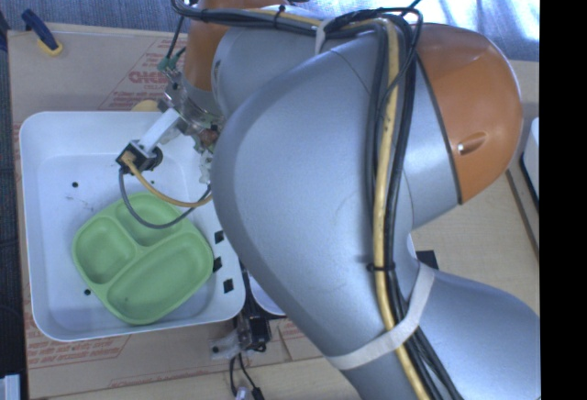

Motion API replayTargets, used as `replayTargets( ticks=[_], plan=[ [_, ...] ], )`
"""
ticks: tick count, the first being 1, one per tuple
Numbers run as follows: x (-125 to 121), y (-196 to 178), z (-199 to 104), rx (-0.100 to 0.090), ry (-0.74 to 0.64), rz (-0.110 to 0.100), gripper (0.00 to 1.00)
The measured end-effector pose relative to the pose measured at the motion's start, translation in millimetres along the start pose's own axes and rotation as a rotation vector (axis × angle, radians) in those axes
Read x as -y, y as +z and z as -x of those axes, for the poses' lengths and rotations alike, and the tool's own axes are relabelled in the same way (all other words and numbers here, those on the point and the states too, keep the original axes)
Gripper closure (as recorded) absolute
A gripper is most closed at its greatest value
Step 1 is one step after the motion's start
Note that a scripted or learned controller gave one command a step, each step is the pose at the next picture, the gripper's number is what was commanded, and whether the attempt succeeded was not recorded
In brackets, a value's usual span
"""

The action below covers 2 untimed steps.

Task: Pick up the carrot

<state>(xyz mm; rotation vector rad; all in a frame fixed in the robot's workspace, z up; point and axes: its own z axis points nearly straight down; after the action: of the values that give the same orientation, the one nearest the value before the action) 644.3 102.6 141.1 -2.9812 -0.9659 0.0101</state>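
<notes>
The grey arm point(367, 205) with its orange band fills the middle and right of the camera view, covering the right bin and part of the worktop point(83, 50). The left white bin point(37, 233) holds a green divided plate point(142, 265), with yellow and grey cables draped over its top edge. I cannot tell where the carrot lies, nor whether the pincer is open or closed.

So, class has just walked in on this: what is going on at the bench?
The grey arm reaches across from the right and blocks much of the view. Its wrist end hangs over the left white bin, just above a green divided plate that lies flat inside. No carrot can be made out, so a pickup cannot be confirmed.
</notes>
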Motion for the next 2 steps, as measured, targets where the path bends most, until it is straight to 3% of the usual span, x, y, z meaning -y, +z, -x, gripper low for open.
replayTargets(
  ticks=[1,2],
  plan=[
    [10,-47,-7,-0.001,0.07,-0.001,0.0],
    [-48,-50,36,0.01,0.167,-0.003,0.0]
  ],
)
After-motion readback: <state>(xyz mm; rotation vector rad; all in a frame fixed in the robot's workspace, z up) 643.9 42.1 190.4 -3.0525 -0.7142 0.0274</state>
